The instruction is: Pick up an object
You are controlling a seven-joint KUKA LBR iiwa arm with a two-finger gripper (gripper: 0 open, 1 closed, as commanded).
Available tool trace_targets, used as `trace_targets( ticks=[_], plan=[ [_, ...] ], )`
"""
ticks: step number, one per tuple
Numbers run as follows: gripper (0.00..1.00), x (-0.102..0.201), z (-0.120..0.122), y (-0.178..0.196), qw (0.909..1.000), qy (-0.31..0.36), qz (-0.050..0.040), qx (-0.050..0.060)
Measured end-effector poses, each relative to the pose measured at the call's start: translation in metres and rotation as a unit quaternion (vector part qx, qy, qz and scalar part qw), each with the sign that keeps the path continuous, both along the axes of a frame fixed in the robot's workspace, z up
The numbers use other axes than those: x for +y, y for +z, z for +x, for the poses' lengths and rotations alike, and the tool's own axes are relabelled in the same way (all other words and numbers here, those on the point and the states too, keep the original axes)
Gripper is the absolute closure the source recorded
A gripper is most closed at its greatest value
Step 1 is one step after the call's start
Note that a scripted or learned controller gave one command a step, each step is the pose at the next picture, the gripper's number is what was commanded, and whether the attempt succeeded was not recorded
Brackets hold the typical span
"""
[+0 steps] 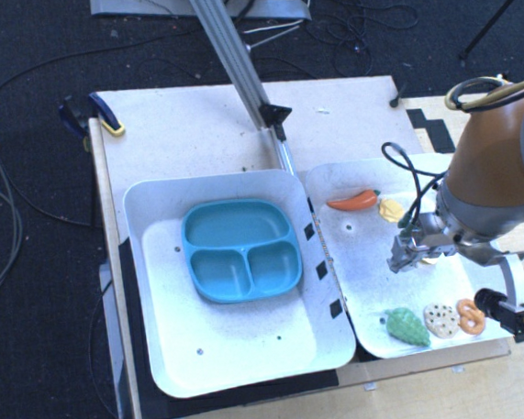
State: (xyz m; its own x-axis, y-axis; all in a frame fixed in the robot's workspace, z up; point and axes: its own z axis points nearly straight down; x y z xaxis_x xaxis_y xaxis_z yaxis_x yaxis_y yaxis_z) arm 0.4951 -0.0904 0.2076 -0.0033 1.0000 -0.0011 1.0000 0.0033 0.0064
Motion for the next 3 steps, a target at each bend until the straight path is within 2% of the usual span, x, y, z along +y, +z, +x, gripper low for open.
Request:
trace_targets(
  ticks=[1, 2, 3],
  plan=[
    [1.00, 0.000, 0.002, 0.053, 1.0000, 0.000, -0.0004, 0.000],
    [1.00, 0.057, -0.002, 0.046, 1.0000, 0.002, 0.0015, 0.004],
    [1.00, 0.111, 0.004, 0.050, 1.0000, 0.002, 0.0014, 0.003]
  ],
)
